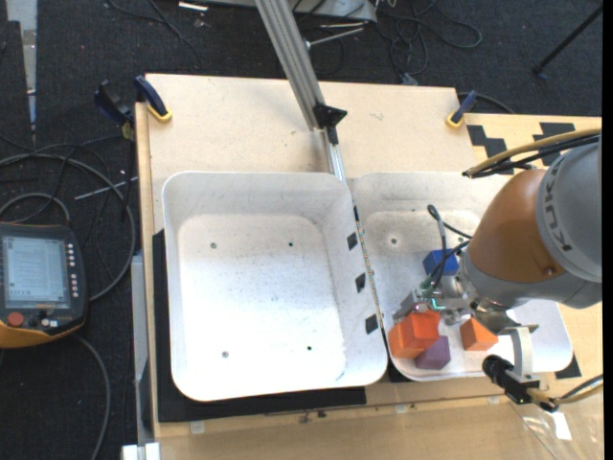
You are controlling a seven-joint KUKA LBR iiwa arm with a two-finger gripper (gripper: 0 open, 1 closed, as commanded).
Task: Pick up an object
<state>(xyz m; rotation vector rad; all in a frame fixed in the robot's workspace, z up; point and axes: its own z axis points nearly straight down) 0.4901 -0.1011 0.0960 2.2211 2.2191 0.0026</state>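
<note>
Two shallow white bins sit side by side on the bench: the left bin point(254, 286) and the right bin point(402, 209), the second holding every loose item on view. From where I stand, the arm point(536, 238) reaches in from the right, its orange band bulking over the right bin, and its gripper point(439, 300) is down low among a cluster at that bin's near corner.

Objects, front to back: a large orange block point(414, 334) near the bin's left wall; a purple block point(434, 355) touching it on the near side; a smaller orange block point(476, 334) just beside the gripper on the right; a blue piece point(440, 261) behind, partly covered by the wrist.

Gripper state: the wrist housing and cabling mask the fingertips, so whether they are spread, pressed together or pinching anything cannot be told. Nothing is visibly lifted; all blocks appear to rest on the bin floor.

Step in hand, as judged: the approach or closing phase of a grasp, with the large orange block the likeliest target, since the tool sits directly above its back edge.

Next move, as judged: a firm closure on one block alone, then a straight vertical lift. Crowding is the hazard, as the purple neighbour and the bin wall leave little room for a finger to slide in.
</note>
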